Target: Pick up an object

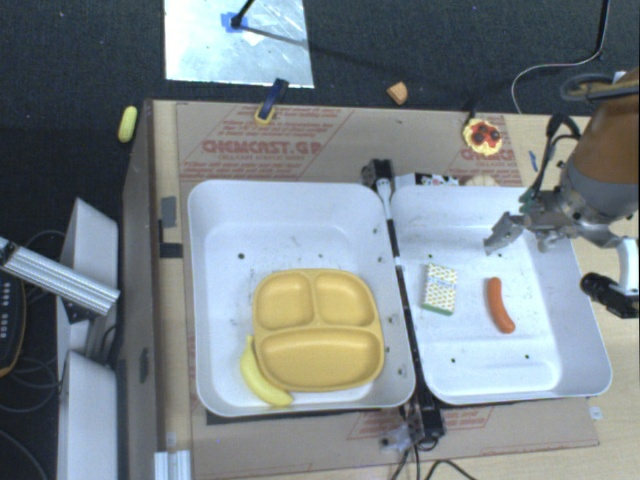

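My gripper (pixel 523 236) hangs over the back of the right bin (pixel 596 366), its two fingers spread apart and open with nothing between them. Nearer the front, an orange-red sausage-shaped piece (pixel 500 305) lies on the right bin's floor. A small green-and-white patterned block (pixel 440 288) rests to its left, near the divider. In the left bin (pixel 205 268), a yellow divided plate (pixel 318 328) sits at the front. A yellow banana (pixel 262 378) is tucked against the plate's front-left edge.
On the cardboard behind the bins lie a small round toy pizza (pixel 483 135) and a blue-and-yellow clip (pixel 270 98). A yellow piece (pixel 127 123), an orange bit (pixel 398 92) and a foil sheet (pixel 238 28) lie on the dark floor beyond.
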You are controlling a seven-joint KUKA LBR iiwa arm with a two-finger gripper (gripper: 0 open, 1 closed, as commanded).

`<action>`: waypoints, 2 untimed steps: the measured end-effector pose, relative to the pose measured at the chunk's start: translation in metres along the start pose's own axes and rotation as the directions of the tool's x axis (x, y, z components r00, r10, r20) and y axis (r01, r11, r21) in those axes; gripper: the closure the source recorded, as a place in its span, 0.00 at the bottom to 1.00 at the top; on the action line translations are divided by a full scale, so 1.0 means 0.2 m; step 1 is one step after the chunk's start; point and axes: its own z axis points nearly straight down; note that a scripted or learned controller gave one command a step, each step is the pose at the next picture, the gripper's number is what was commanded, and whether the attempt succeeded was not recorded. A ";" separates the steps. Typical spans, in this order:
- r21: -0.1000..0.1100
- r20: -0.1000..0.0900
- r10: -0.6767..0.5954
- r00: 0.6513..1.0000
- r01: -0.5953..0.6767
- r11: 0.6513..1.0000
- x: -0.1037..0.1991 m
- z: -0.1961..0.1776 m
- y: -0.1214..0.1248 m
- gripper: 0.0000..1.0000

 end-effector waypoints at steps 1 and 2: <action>0.000 0.000 0.002 1.000 -0.002 1.000 -0.13 0.52 -0.11 0.00; -0.002 0.000 0.001 1.000 -0.001 1.000 -0.13 0.47 -0.10 1.00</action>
